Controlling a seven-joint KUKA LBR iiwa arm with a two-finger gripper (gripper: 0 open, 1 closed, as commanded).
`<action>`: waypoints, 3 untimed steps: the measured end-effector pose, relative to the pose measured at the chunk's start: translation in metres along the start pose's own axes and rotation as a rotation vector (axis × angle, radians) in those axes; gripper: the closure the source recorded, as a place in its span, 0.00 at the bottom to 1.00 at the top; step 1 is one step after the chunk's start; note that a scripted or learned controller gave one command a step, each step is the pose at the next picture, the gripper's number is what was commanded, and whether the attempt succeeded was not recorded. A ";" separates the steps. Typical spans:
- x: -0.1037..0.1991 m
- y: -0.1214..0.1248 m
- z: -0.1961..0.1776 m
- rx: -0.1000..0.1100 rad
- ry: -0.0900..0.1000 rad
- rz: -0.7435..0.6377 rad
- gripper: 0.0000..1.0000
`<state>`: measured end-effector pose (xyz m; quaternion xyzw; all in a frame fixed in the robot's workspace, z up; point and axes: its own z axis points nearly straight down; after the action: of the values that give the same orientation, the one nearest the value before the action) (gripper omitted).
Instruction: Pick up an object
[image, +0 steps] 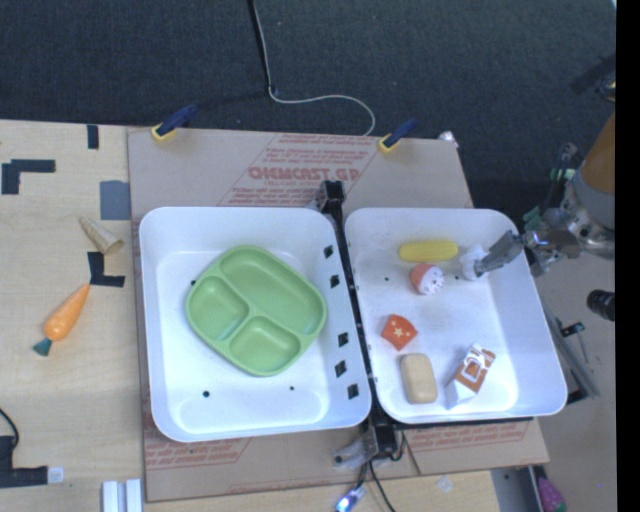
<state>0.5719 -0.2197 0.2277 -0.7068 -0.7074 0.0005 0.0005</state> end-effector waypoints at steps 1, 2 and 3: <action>-0.002 0.044 0.151 0.002 -0.001 -0.003 0.00; 0.075 0.002 0.142 0.000 0.000 -0.004 0.00; 0.118 -0.069 0.143 0.000 0.001 0.000 0.00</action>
<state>0.5026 -0.1014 0.0851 -0.7067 -0.7075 0.0004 0.0009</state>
